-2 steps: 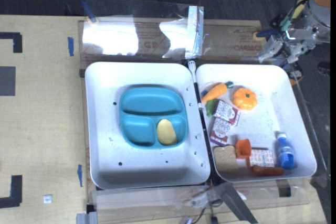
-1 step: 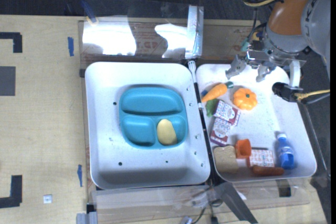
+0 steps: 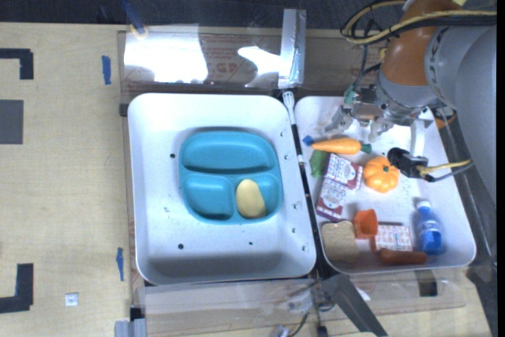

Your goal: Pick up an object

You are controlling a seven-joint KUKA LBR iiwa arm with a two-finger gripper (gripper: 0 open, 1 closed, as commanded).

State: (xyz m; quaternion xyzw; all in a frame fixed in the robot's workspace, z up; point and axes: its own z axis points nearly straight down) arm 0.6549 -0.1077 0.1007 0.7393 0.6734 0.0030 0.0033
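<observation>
My gripper (image 3: 360,125) hangs over the far end of the right bin (image 3: 458,209), its two fingers spread open with nothing between them. Just in front of it lies an orange carrot (image 3: 338,145), its tip pointing left. Beside the carrot's right end sits a small orange pumpkin (image 3: 381,175). A red-and-white packet (image 3: 341,174) lies under the carrot's near side, and a green piece (image 3: 318,162) rests against the bin's left wall.
Nearer the front of the right bin are a bread slice (image 3: 339,237), an orange cup (image 3: 365,222), a blue bottle (image 3: 428,226) and a sausage (image 3: 401,256). The left bin (image 3: 150,193) holds a blue divided tray (image 3: 225,162) with a yellow lemon (image 3: 250,198).
</observation>
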